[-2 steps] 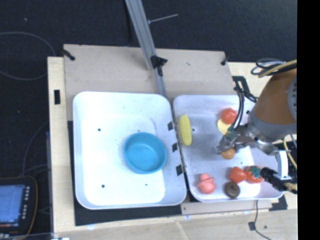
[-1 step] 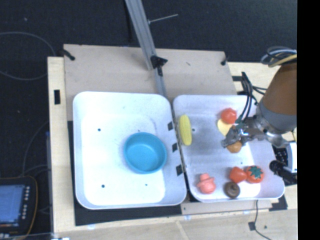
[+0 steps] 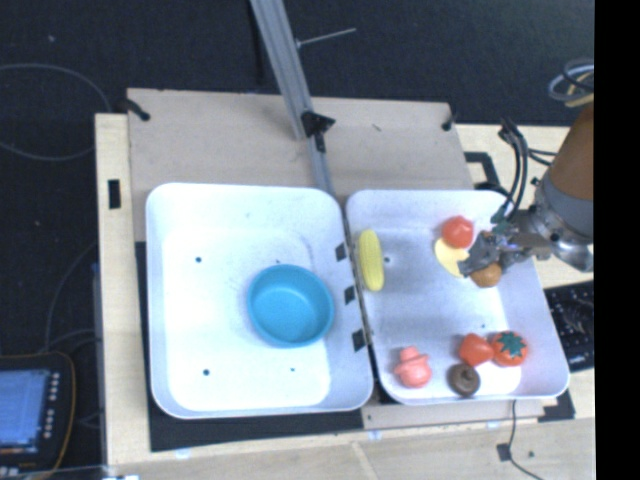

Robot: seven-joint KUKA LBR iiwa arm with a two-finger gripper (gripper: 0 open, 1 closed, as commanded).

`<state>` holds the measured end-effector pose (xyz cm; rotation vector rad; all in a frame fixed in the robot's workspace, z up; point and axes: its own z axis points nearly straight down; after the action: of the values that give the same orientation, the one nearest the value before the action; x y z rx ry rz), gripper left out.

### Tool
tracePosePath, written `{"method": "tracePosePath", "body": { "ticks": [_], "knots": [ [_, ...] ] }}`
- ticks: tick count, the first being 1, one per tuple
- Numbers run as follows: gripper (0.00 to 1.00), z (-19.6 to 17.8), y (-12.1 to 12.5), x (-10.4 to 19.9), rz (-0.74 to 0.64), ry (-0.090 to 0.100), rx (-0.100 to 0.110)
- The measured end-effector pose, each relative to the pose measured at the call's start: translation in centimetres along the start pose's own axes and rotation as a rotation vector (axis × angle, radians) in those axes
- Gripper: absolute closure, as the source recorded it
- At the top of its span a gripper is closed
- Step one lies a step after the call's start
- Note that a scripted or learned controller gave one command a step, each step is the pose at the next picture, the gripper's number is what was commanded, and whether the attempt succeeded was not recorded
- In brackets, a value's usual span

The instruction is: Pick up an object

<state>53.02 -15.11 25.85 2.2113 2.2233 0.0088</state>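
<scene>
Grasp step, judging by the pose — hand (image 3: pixel 487 263) is low in the right bin (image 3: pixel 420 313), near its far right edge, over a small cluster: red ball (image 3: pixel 457 232), pale yellow piece (image 3: pixel 449 255), brown lump (image 3: pixel 487 276). Can't tell if the hand is apart or together. Brown lump looks like the target — small, rounded, right under the hand. Next: confirm the grip, then lift straight up.

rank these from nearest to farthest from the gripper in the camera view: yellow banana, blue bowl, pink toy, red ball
Measured from the gripper in the right bin:
1. red ball, just to its left, near the bin's top edge
2. yellow banana, at the right bin's left wall
3. pink toy, near the right bin's bottom edge; close to the banana's distance, slightly farther
4. blue bowl, in the left bin
</scene>
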Motion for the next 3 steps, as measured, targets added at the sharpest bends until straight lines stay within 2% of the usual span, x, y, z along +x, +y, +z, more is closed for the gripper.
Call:
{"method": "tracePosePath", "body": {
  "ticks": [2, 3],
  "knots": [
    [1.0, 2.4, 4.2, 10.4, -0.002, -0.001, 0.007],
    [1.0, 1.3, 5.7, 15.3, -0.004, 0.004, 0.008]
  ]
}}
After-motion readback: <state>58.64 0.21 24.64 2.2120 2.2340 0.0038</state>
